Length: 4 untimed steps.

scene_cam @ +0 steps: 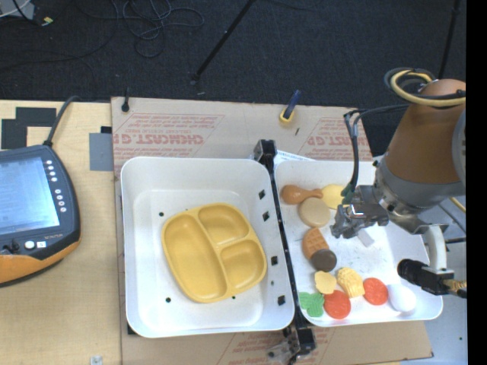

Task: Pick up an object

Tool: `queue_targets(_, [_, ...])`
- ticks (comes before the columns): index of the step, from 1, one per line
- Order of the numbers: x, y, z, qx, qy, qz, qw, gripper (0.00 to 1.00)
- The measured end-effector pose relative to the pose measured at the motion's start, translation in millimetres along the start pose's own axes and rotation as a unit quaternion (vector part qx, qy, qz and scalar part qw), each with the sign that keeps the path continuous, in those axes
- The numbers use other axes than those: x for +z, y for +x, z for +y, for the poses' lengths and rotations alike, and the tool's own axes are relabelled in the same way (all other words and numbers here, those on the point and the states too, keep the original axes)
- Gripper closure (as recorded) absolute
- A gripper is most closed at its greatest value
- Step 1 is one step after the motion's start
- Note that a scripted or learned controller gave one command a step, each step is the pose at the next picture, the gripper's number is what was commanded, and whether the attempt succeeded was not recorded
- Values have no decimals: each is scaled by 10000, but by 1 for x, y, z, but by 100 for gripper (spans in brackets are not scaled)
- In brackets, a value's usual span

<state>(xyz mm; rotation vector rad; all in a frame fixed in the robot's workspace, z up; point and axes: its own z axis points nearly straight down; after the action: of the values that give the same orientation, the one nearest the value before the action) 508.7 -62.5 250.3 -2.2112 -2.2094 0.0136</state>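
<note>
Along the near edge of the right bin [383, 258] lie a green piece [310, 303], a tomato [337, 305], a red disc [374, 290] and an egg [402, 299]. A yellow chip [326, 282] and a corn cob [351, 281] sit just behind them. Farther in, by the bin's left wall, is a brown roll [317, 249] with a dark end. Beyond it the gripper [348, 220] hangs over the bin's middle, just beside a beige disc [313, 212]. I cannot tell whether it is spread or closed, and nothing shows in its grasp. Toward the far edge lie a yellow ball [333, 196] and a drumstick [298, 195]. The left bin [144, 204] holds a yellow tray [214, 251].
</note>
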Motion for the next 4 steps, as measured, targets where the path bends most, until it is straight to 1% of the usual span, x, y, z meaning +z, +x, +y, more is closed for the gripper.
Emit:
queue_targets(1, [53,-84,-14,28,-48,-23,10000,100])
queue_targets(2, [93,-74,28,-6,-68,-20,10000,100])
queue_targets(3, [162,-50,63,-10,-78,-22,10000,100])
queue_targets(4, [147,-53,63,0,-93,-29,10000,100])
